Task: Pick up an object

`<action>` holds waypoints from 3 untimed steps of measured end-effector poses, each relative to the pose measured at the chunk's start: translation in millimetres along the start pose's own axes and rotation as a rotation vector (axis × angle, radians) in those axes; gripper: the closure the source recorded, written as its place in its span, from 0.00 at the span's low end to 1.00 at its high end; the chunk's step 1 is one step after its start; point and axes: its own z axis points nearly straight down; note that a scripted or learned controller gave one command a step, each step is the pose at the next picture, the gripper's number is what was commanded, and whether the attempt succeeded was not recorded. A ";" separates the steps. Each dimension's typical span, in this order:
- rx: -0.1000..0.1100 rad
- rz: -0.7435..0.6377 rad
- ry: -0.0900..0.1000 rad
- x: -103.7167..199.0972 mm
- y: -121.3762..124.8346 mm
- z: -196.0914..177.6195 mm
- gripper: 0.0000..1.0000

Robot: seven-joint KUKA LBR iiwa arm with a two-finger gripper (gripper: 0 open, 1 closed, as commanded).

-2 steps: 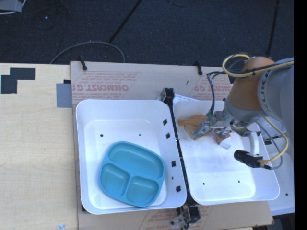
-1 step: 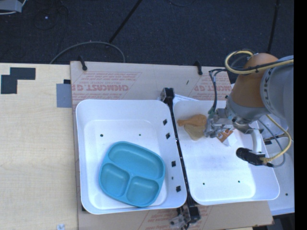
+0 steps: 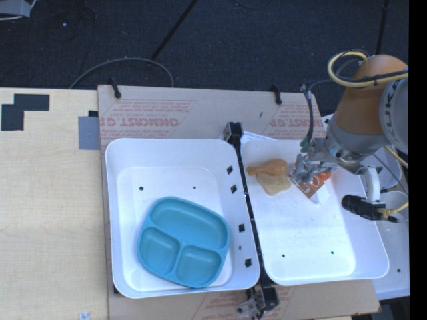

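Left bin [image 3: 123, 179], nearest the bottom edge: a blue divided plate [image 3: 183, 241] with three compartments lies flat on its floor, nothing on it. A black divider [image 3: 245, 212] separates it from the right bin [image 3: 333, 259], whose near half is bare white.

Farther back in the right bin: a tan chicken-drumstick toy [image 3: 272, 175] lies on its side near the divider, thin end pointing left. Just to its right sits a small orange-red object [image 3: 313, 184], partly covered by the arm, so I can't identify it.

The end effector [image 3: 305, 172] is down in the bin's back-right area, right over that orange-red item and beside the drumstick. Can't tell how wide it is set or whether anything is in it. Behind it, the arm's orange band [image 3: 363, 105] rises at the right.

Step, as I judge it: descent/grasp attempt on the orange-red object. The next move calls for closing squarely on it without nudging the drumstick, then a straight lift clear of the bin wall.
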 end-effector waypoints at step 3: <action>0.005 -0.002 0.001 102.3 -1.3 -13.3 1.00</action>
